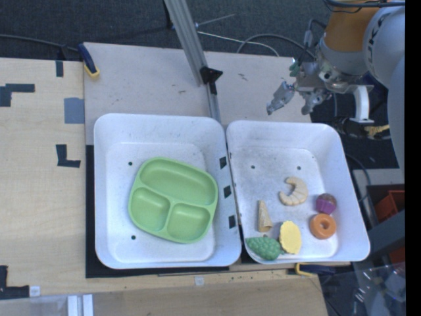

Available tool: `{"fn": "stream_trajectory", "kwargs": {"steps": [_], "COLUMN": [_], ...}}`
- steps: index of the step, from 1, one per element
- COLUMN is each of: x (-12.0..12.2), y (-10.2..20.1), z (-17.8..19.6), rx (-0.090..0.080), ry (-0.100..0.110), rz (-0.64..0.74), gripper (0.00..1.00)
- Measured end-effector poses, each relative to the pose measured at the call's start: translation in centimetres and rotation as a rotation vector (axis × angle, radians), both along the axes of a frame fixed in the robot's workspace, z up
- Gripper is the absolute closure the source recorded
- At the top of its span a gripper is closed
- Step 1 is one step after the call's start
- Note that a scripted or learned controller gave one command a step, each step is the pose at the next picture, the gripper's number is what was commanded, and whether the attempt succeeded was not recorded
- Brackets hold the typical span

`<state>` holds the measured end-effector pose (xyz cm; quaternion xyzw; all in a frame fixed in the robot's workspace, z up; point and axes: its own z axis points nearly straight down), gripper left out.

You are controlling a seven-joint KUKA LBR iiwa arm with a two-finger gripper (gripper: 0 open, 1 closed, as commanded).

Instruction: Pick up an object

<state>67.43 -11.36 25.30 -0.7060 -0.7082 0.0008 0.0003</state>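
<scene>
The right bin [342,170] holds several toy foods near its front right: a tan croissant [294,191], a purple piece [326,203], an orange ring [323,226], a yellow piece [290,237], a green bumpy piece [264,247] and a tan cone [264,216]. My gripper [294,104] hangs over the bench just beyond the right bin's far rim, well away from the foods. Its fingers [279,101] are spread open with nothing between them.
The left bin [105,176] holds a green divided plate [173,200]. A slanted metal pole [191,38] rises from the bench behind the gap between the bins. Cables lie on the bench behind the right bin.
</scene>
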Motion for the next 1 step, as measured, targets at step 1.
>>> {"fn": "stream_trajectory", "kwargs": {"steps": [1], "x": [0.0], "y": [-0.01], "z": [0.0], "rx": [0.0], "ry": [0.0], "rz": [0.0], "gripper": [0.0]}}
